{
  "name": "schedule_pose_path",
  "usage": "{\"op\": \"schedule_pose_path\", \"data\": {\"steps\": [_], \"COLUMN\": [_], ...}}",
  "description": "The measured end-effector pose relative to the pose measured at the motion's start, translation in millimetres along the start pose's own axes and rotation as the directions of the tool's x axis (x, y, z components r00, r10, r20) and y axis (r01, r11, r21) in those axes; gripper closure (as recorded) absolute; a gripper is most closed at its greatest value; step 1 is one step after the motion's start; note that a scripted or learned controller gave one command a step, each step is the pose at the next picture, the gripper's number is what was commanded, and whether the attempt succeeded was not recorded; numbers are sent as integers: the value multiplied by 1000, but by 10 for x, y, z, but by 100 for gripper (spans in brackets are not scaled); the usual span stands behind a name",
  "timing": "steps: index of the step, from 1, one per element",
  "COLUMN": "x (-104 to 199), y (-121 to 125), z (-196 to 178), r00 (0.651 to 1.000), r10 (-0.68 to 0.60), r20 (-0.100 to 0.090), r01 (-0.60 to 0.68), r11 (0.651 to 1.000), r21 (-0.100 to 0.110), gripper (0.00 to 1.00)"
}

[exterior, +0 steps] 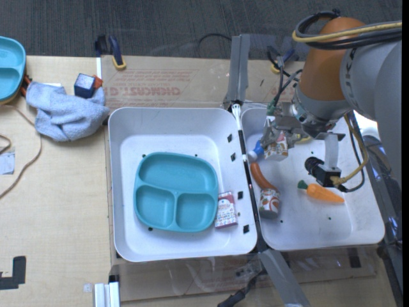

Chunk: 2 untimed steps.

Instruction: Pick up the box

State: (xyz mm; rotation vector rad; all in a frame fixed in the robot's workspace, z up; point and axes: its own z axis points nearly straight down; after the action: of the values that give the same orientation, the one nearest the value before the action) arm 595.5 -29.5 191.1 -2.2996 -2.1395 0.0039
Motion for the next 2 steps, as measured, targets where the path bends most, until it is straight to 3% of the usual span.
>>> {"op": "schedule_pose_path", "data": {"steps": [1,2], "x": [-176,404], "y": [-750,-388], "z": [5,-323], "r00": [961,1000], "r10": [-275,-27], "r20": [-1,0], "r01": [275,27], "r11": [961,1000], "r21": [1,1], "gripper": [100,100]}}
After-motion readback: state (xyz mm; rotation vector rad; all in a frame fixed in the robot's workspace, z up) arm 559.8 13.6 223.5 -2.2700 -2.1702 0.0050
